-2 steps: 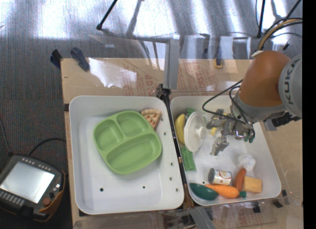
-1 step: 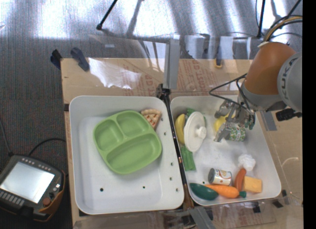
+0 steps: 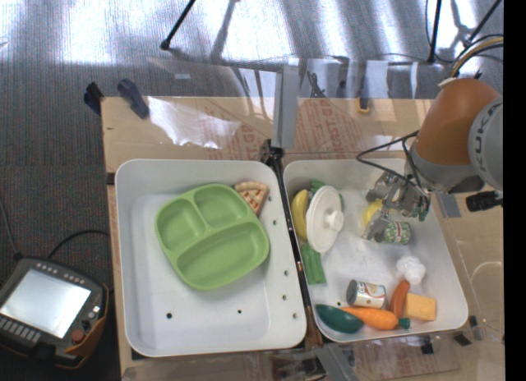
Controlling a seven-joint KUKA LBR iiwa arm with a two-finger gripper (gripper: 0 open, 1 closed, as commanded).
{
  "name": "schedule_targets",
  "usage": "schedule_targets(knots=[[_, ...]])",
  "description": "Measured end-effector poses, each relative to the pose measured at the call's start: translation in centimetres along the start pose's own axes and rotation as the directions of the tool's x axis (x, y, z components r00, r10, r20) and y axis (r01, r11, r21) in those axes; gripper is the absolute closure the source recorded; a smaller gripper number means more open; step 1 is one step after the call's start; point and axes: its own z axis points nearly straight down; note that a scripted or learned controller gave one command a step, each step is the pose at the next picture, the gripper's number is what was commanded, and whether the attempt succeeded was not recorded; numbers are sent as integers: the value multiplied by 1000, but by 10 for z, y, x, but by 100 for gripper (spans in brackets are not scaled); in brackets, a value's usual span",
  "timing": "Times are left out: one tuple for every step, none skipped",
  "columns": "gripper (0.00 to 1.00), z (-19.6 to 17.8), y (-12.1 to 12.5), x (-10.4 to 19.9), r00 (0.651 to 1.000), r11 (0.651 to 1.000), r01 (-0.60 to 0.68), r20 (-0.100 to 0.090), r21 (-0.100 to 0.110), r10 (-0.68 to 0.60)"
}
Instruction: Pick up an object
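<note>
A small can with a green and red label (image 3: 398, 232) is lying on its side in the right bin (image 3: 448, 264), toward the bin's upper right part, and the claw (image 3: 393, 209) is hanging directly over it, touching or nearly touching; cannot tell whether the claw is spread or pinching anything. A yellow piece (image 3: 372, 213) is peeking out just left of the claw. The arm (image 3: 456, 137) is reaching in from the right, its orange band showing above the wrist. Further left in the same bin, a white lid with a knob (image 3: 325, 218) is leaning beside a banana (image 3: 300, 212), with a green stalk-like vegetable (image 3: 312, 263) below them. Along the bin's lower edge are sitting another can (image 3: 366, 294), a carrot (image 3: 371, 318), a dark green vegetable (image 3: 339, 319), a cheese wedge (image 3: 420, 306) and a white crumpled item (image 3: 411, 268). The left bin (image 3: 144, 305) is carrying a green divided plate (image 3: 212, 235) and a waffle-like wedge (image 3: 253, 195) at the plate's upper right. Both bins are resting on the tabletop (image 3: 131, 137).
</note>
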Motion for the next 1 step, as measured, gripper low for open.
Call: schedule_targets(knots=[[0, -1, 1, -2, 1000, 1000, 28, 3, 0, -28]])
